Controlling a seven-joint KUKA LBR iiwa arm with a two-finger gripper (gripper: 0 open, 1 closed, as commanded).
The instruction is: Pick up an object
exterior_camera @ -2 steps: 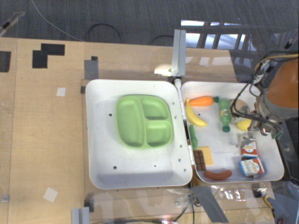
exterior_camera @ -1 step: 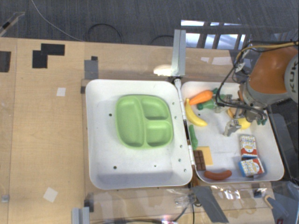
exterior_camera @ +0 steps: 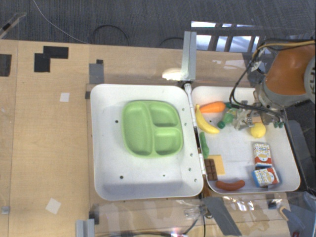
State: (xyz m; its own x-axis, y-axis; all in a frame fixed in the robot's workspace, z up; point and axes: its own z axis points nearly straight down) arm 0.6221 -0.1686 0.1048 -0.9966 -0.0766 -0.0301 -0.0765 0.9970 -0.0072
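In the right bin (exterior_camera: 291, 147), my gripper (exterior_camera: 243, 119) hangs low over the back part, under the grey arm with its orange band (exterior_camera: 289, 73). Just left of it is a small green toy (exterior_camera: 228, 116), and just right of it a yellow lemon (exterior_camera: 257, 129). An orange carrot (exterior_camera: 213, 107) and a yellow banana (exterior_camera: 205, 123) lie further left. Toward the front are two small cartons (exterior_camera: 262, 154) (exterior_camera: 264, 176), a red sausage (exterior_camera: 230, 184), a chocolate bar (exterior_camera: 211, 169) on a tan cracker (exterior_camera: 218, 164), and a green stick (exterior_camera: 203, 143). I see nothing lifted.
The left bin (exterior_camera: 106, 172) holds a green divided plate (exterior_camera: 152, 128). A metal post (exterior_camera: 189, 56) stands behind the wall between the bins. Black cables (exterior_camera: 237, 90) loop from the arm over the right bin's back edge. Bare wooden bench (exterior_camera: 44, 147) lies to the left.
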